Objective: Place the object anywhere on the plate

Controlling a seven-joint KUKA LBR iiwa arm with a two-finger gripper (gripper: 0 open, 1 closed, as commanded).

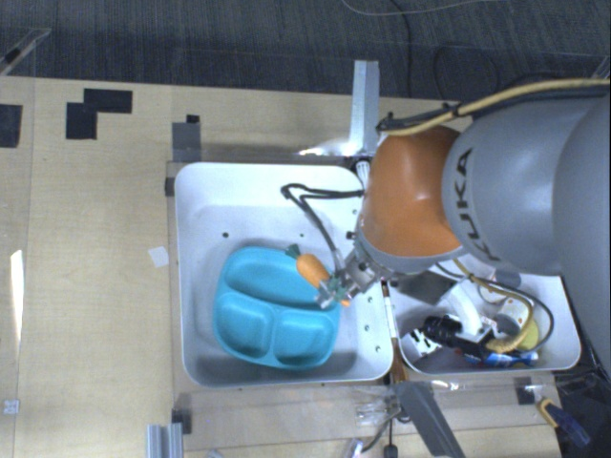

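White left bin (202,219), right bin (563,359), pale bench (86,256)

Bench (86,303) with two white bins (199,241)

Orange object (310,268), perhaps carrot, at blue plate (267,318) edge

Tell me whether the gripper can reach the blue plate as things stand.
Likely yes: the gripper hangs at the right rim of the blue divided plate, beside the toy carrot, and nothing lies between them.
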